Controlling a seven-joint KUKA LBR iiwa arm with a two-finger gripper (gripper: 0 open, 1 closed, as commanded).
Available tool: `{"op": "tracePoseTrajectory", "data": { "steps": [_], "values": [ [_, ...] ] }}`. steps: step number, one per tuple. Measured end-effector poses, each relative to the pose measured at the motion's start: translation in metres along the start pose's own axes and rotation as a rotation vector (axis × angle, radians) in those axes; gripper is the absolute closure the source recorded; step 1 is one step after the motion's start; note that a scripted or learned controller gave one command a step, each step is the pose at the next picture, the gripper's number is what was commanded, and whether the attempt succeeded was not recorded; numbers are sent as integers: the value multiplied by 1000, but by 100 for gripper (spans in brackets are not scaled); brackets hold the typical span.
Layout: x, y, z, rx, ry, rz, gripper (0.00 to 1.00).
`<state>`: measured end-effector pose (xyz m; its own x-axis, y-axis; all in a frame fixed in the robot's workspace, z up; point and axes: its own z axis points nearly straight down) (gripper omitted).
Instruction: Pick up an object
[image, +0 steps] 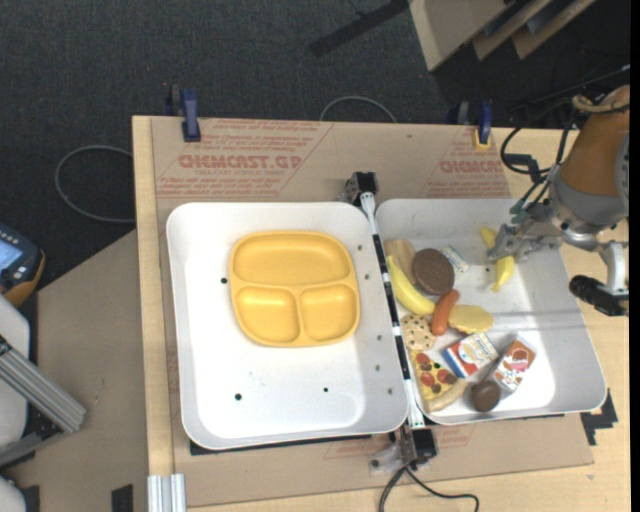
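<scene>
Counter (160, 300) space is taken up by two shallow white bins set side by side. The left bin (200, 380) bears a yellow divided tray (294, 286). The right bin (575, 370) holds a heap of toy food along its left wall: a banana (405, 285), a brown round cookie (433, 269), a sausage (444, 311), a yellow lump (470, 319), a pizza slice (432, 375), two small cartons (492, 358) and a dark round piece (485, 397).

At the far right the grey arm (590, 170) is seen reaching in, and its hand (505, 250) is placed over the upper part of the right bin. A small yellow object (502, 272) lies directly at the fingertips, well apart from the heap. Whether the hand is wide, narrow or closed on that object cannot be told; the fingers are too small and cluttered to be read.

Risk is judged to lie in the object's small size and elongated shape: it could be pushed aside or slipped out if contact is off-centre. An empty lift would follow.
</scene>
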<state>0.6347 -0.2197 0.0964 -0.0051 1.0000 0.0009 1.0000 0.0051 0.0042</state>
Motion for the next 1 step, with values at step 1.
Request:
{"op": "tracePoseTrajectory", "data": {
  "steps": [1],
  "values": [
    [62,-8,11,4,-1,1,100]
  ]
}}
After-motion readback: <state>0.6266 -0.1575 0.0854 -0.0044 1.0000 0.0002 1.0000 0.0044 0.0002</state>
